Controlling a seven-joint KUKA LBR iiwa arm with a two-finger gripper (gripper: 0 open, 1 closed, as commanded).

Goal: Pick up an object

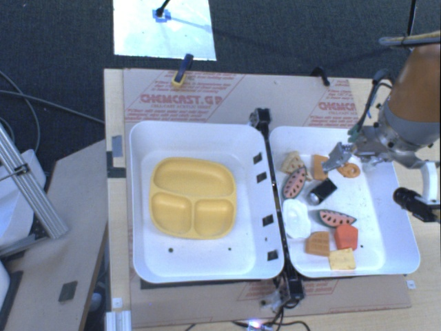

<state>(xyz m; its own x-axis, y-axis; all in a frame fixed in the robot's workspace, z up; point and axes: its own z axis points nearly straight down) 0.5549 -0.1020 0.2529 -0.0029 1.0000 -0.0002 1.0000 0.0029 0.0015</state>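
Note:
The right bin (396,205) holds several toy food pieces. At its far side lie a tan piece (292,162), an orange piece (319,165) and an orange ring (349,171). A watermelon slice (295,182) lies by the left wall, a black and silver object (322,190) beside it. Nearer the front are a white lump (298,219), a second watermelon slice (337,218), a red block (346,237), an orange block (318,243) and a yellow cracker (342,258). My gripper (337,158) hangs low over the far side, between the orange piece and the ring.
The left bin (138,185) holds a yellow divided tray (193,197). A black clamp bar (270,185) runs between the two bins. The grey arm with its orange band (422,74) enters from the right over the right bin's far corner. A black part (415,204) juts in at the right rim.

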